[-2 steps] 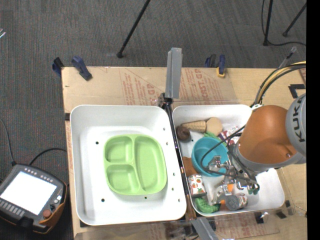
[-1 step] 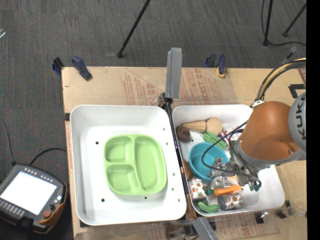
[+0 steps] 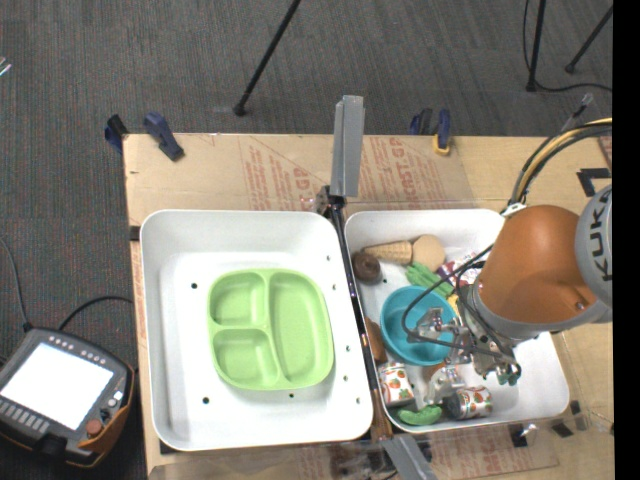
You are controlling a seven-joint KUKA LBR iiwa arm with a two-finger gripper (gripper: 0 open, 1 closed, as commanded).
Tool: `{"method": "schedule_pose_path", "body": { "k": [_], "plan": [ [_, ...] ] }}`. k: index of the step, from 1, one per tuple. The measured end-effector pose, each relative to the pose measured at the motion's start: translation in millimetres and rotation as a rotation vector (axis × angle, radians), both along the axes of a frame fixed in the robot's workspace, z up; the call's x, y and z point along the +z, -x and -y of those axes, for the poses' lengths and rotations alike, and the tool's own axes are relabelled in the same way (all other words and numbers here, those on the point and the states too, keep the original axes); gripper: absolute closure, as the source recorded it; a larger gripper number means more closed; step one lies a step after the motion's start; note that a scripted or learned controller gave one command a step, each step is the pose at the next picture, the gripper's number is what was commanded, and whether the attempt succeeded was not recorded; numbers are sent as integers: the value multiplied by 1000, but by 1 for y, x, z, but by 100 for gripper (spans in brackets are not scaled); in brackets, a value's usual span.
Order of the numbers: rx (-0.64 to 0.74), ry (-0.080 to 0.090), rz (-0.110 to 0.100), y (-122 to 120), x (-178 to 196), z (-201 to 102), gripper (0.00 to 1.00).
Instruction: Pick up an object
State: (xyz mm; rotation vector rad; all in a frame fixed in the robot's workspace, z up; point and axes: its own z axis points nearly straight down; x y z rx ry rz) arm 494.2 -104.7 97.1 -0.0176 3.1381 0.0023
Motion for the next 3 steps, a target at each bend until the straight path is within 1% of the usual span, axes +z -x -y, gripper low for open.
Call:
{"method": "schedule_pose_path", "body": {
  "k": [1, 2, 3],
  "plan": [
    [-37, 6, -1, -13, -10, -21, 0],
    [-34, 7, 9, -16, 3, -22, 100],
    [-33, 9, 9, -16, 3, -21, 0]
  ]
}}
